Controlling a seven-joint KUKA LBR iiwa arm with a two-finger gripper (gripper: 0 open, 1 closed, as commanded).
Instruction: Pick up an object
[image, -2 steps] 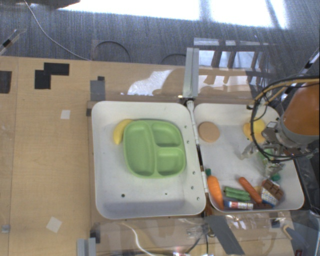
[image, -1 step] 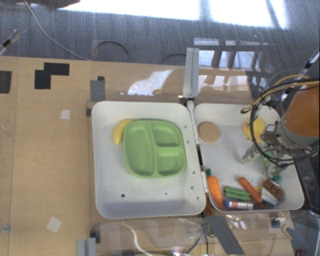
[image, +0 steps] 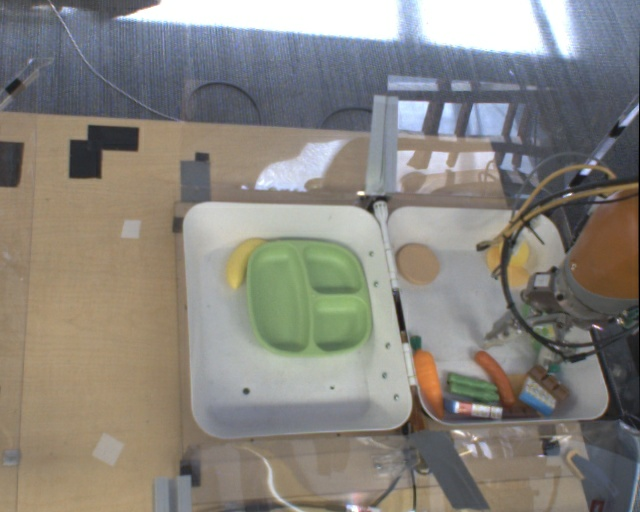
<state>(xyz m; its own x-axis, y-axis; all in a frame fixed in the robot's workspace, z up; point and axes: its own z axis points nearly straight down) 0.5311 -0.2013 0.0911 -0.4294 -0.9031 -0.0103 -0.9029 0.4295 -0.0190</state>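
Note:
My gripper (image: 510, 326) hangs over the right side of the right bin (image: 455, 300), below the orange band of the arm (image: 605, 255) and a loop of cables. Just under and in front of it lie a red-orange sausage (image: 494, 372), a green piece (image: 472, 386), a small tube with a red end (image: 472, 408) and a brown chocolate bar (image: 546, 382). An orange carrot (image: 428, 378) rests against the bin's left wall. A tan round disc (image: 417, 264) sits at the back left. A yellow item (image: 516, 256) is partly hidden behind the cables.
The left bin (image: 215, 390) holds a green divided plate (image: 305, 297) with a yellow banana (image: 238, 262) poking out from under its left edge. A raised divider separates the two bins. The wooden bench (image: 90, 330) spreads to the left.

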